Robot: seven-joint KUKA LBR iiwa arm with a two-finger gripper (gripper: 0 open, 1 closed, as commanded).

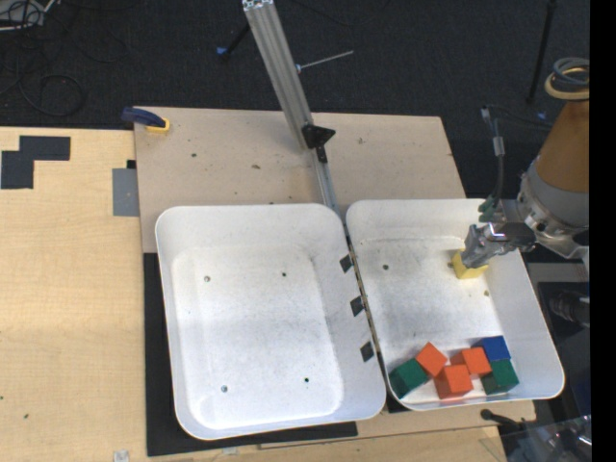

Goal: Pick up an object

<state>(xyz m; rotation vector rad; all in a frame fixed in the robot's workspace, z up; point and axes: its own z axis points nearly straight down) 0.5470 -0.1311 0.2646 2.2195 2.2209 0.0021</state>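
Note:
My gripper [474,256] reaches in from the right and sits low over the right bin [423,287], near its upper right part. A yellow block [469,269] lies directly under and beside the fingertips, partly covered by them. I cannot make out whether the block is between the fingers. At the front right corner of the same bin lies a cluster of blocks: three orange ones [452,368], two green ones [408,377] and a blue one [495,346].
The left bin [255,316] stands beside the right one, with black clips along the shared edge. A slanted aluminium rail [284,75] rises behind the bins. Wooden bench surface lies to the left and behind.

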